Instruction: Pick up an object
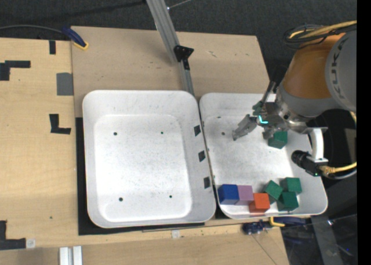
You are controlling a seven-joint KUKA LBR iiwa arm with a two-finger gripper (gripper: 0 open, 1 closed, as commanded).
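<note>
My gripper hangs over the upper middle of the right bin, open, with one dark finger splayed out to the left. Nothing sits between the fingers. A green block lies just right of the gripper, close against its right side. Along the bin's front edge are a blue block, a purple block, an orange block and three more green blocks.
The left bin stands beside the right one, with a raised rim between them. A slanted metal pole runs down to the bins' back edge. Cables hang at the right.
</note>
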